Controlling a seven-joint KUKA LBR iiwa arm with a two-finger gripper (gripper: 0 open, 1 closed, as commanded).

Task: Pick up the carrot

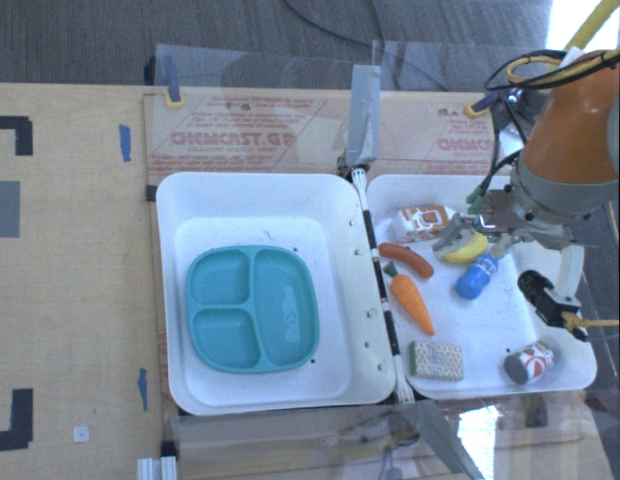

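I could not tell how the end effector (477,230) stood; the arm (570,138) hid part of it above the banana (464,250). One carrot (413,304) lay in the right bin (575,368), beside one sausage (407,259).

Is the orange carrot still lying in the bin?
Yes, in. The tapered orange carrot lies flat on the floor of the right shallow white bin, beside the reddish-brown sausage, apart from the end effector.
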